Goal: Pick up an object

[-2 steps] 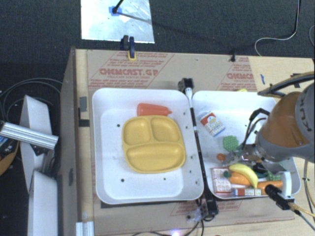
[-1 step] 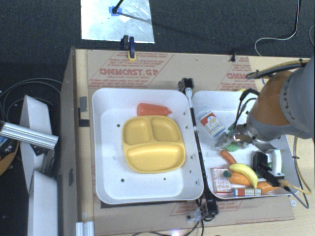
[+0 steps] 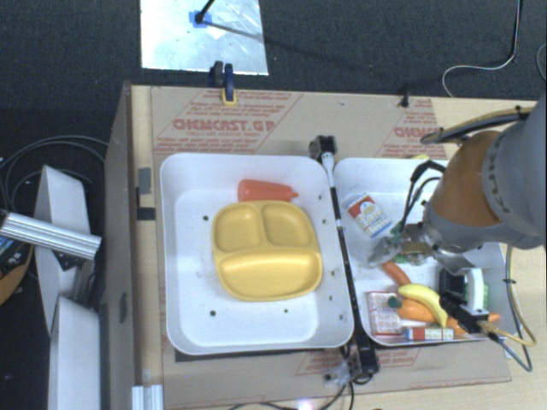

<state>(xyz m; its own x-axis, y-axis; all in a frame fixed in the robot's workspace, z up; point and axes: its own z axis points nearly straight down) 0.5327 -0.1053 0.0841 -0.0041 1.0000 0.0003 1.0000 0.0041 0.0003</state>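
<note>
- The arm (image 3: 491, 186) reaches in from the right and hangs low over the right bin (image 3: 385, 171); the gripper (image 3: 402, 248) sits just above a cluster of small items, and I cannot tell how it stands.
- The likeliest target, to my eye, is the small carrot (image 3: 395, 272) lying just below the gripper, touching the banana (image 3: 425, 301), which curves across a flat printed packet (image 3: 385, 313).
- These look like toy foods: light, stiff, smooth-skinned, so probably slippery. I would take the carrot across its narrow middle, square to its length, since its taper may squirt it out.
- The banana crowds one side, so a wide approach risks nudging it.
- A small white pouch with a red label (image 3: 366, 214) lies higher in the same bin, apart from the rest; it looks soft and crinkly.
- The left bin (image 3: 184, 254) holds a yellow divided plate (image 3: 265, 249) with an orange piece (image 3: 267, 190) just behind it.
- Both bins rest on a cardboard sheet (image 3: 282, 114) over the bench; dark carpet, loose cables and a shiny square plate (image 3: 203, 22) surround it.
</note>
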